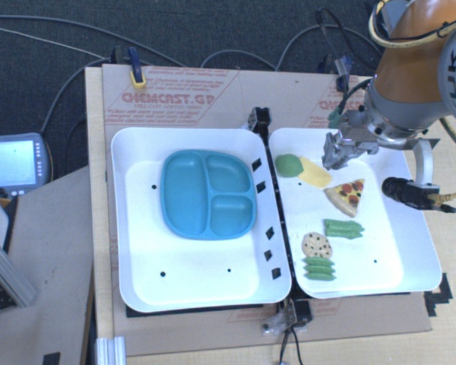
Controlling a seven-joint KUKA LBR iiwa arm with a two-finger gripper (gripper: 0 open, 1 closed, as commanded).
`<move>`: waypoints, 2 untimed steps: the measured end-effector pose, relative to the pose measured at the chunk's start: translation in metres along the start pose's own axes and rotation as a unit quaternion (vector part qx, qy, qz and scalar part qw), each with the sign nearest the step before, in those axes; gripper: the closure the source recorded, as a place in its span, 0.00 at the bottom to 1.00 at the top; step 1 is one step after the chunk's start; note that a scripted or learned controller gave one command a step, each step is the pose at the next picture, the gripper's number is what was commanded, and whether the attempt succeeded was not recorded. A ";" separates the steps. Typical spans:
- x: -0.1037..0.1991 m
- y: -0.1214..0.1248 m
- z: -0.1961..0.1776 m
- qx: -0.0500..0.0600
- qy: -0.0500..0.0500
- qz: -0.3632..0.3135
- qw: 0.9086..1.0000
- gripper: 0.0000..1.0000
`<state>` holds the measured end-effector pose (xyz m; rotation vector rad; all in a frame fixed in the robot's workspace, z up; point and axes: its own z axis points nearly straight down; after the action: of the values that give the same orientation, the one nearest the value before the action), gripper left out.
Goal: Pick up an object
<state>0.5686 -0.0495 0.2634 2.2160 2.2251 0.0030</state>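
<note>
Yellow toy piece, right bin: lies just left and near of gripper, long axis left-right; green piece adjoining. Gripper opening: cannot tell.

Two bins sit side by side on the bench. The left bin holds a divided tray, placed toward its rear centre. The right bin holds six items: a round piece at rear left, a flat piece touching it on the right, a pizza slice further right, bean pods in front of the slice, a cookie front left, and a pea pod directly before the cookie. The gripper hangs over the rear of the right bin, just beside the flat piece.
</note>
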 end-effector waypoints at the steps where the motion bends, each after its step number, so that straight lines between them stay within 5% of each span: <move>1: 0.050 0.018 -0.002 0.000 0.000 0.000 1.000 1.00; 2: 0.090 0.043 0.002 0.000 0.000 0.000 1.000 1.00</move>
<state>0.6108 0.0403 0.2612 2.2158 2.2242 0.0033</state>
